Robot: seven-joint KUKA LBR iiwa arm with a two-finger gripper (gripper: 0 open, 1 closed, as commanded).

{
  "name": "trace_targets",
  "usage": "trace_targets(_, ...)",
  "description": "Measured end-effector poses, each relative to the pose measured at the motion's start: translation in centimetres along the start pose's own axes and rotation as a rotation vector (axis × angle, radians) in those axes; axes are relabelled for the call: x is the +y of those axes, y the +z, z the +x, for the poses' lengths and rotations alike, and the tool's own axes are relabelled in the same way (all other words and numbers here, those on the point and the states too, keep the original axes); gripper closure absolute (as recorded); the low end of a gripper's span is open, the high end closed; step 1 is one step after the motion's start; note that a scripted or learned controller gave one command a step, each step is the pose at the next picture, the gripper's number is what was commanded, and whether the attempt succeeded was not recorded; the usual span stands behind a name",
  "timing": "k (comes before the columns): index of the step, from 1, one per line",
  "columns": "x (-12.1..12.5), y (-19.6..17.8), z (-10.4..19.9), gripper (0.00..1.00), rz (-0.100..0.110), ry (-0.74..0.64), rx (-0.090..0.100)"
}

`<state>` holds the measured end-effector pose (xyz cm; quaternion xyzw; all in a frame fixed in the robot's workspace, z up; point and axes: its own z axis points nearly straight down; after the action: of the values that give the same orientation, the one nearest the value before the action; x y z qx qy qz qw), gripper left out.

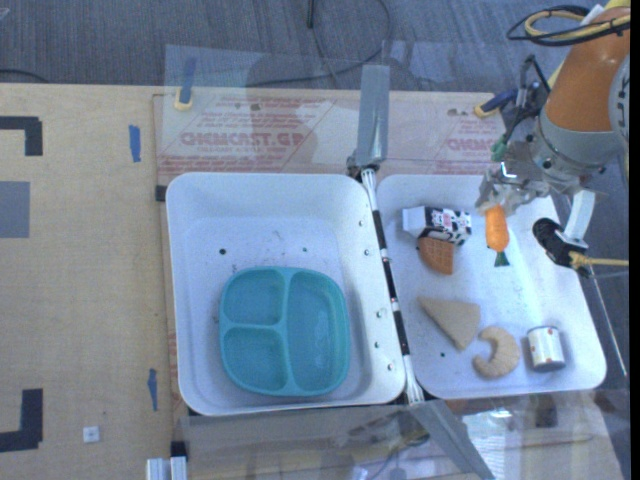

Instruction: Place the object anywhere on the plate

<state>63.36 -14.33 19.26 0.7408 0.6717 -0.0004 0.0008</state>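
1. Camera view: the gripper (pixel 497 206) hangs over the right bin's (pixel 580 368) far side, fingers clamped on the carrot (pixel 497 230), which hangs just below.
2. Left bin (pixel 200 208) holds the teal plate (pixel 285 330).
3. Croissant (pixel 497 352), wedge (pixel 453 320), can (pixel 545 348) and toy cow (pixel 448 223) lie in the right bin.

The arm (pixel 590 78) is cut off at the right edge.

Robotics lab, wooden bench (pixel 80 298) with black tape markers (pixel 26 135), two white bins (pixel 270 193), loose cables (pixel 350 8) on grey carpet
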Motion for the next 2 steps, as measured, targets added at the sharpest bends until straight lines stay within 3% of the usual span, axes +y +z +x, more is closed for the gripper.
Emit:
trace_targets(1,1.3,0.7,7.5,1.0,-0.002,-0.182,0.002)
trace_targets(2,-2.7,0.7,12.4,1.0,0.001,-0.281,0.002)
